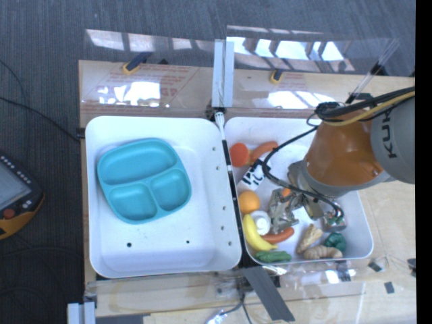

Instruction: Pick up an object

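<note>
Arm in from the right, orange band over the right bin (368,245). Claw (282,211) is down in the food pile, approx mid-bin. Can't tell if claw is spread or pinched: metal bits and cables blur into the clutter, nothing visibly between the tips.

Using the claw as ref:
- banana (251,233) just left and below, curved, lying flat
- orange (248,201) just left, touching the banana's top end
- red chili-ish piece (279,235) right under the claw, touching or nearly
- green pod (273,256) below that, by the bin's near wall
- tan root-like pieces (312,241) below-right, green lump (335,241) beside them
- tomato (239,154) and carrot (264,148) up-left, near the divider

Left bin (121,248) has a blue divided plate (143,179), well apart from the claw.

Likely target, imo: the red piece or banana. All look like plastic toy food, so light, stiff, smooth, prob slippery. Banana: pinch across the mid-belly, short axis. Orange is round, will squirt out unless centred. Items packed tight, so risk of nudging neighbours or snagging two.
</note>
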`<action>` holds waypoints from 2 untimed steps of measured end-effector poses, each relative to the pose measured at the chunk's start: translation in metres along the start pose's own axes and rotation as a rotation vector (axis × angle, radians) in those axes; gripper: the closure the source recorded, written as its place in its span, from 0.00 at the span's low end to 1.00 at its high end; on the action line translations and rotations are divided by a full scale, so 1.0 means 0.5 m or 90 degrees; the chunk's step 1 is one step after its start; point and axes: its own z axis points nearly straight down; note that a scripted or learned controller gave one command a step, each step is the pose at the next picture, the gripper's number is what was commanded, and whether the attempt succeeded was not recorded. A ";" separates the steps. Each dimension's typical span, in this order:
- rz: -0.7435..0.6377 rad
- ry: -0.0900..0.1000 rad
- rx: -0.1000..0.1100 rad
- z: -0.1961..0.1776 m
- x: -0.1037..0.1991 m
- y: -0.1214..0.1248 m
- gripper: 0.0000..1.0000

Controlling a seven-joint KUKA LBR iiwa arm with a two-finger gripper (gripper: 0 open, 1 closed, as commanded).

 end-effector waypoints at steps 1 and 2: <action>0.160 0.006 -0.007 -0.263 -0.130 -0.055 1.00; 0.160 0.006 -0.008 -0.263 -0.130 -0.054 0.00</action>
